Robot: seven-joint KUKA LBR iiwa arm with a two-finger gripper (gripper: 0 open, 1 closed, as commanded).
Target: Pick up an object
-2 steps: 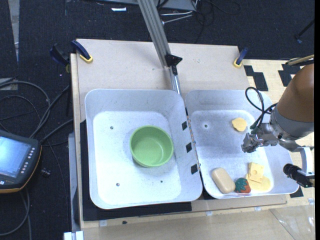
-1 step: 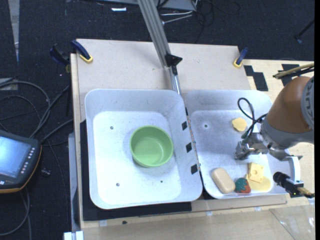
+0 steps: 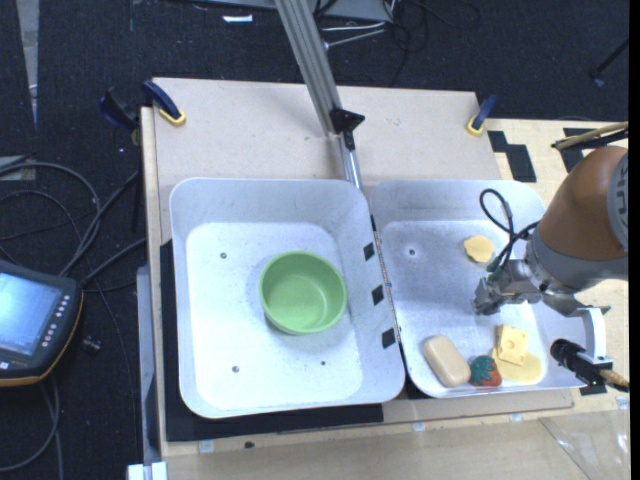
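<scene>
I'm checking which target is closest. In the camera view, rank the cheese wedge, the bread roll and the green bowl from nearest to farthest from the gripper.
1. Cheese wedge: right bin, just below the gripper.
2. Bread roll: right bin, toward its lower left corner.
3. Green bowl: middle of the left bin, farthest.

Pale wooden bench (image 3: 260, 128), with two shallow white bins directly on it (side by side, edges touching): left bin (image 3: 200, 258) and right bin (image 3: 430, 218). Blue-and-yellow clamps (image 3: 165, 103) at both far corners.
</scene>
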